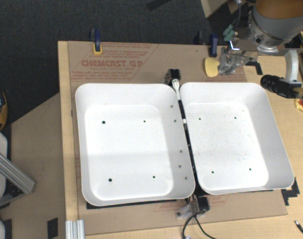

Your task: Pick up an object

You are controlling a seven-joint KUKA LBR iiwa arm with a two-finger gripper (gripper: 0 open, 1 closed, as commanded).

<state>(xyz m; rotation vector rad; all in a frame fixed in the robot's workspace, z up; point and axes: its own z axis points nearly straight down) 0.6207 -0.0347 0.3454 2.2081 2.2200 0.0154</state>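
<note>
Two white bins [131, 96] lay bare; I saw gripper [230, 66] up by rear edge, pale yellow obj [211, 67] beside it, grip state unclear. Next: locate target.

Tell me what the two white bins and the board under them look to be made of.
Left bin and right bin: probably moulded plastic, smooth with a slight sheen, with rounded corners and thin raised rims. Board: apparently a sheet under brown paper masking, matt, printed in red letters; the material beneath is hidden.

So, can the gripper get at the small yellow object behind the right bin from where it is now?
Probably yes: the gripper hangs right beside the yellow object, which lies on the open board behind the right bin, nothing between them.
</note>
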